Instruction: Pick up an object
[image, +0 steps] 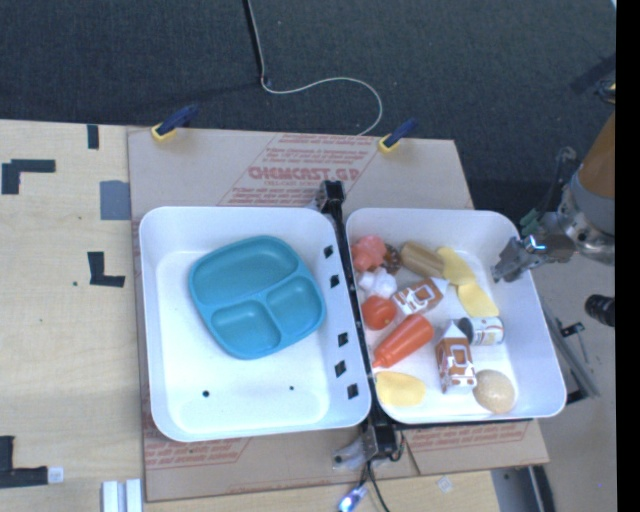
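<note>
On the bench, the right bin is crowded with light, rigid toy food, the carrot best taken mid-body, while the gripper, its opening indiscernible, is poised at the bin's right rim.

The arm reached in from the right edge of the camera view, its orange band showing above a grey wrist. The gripper pointed down and to the left, its dark fingertips low at the arm's end.
</note>
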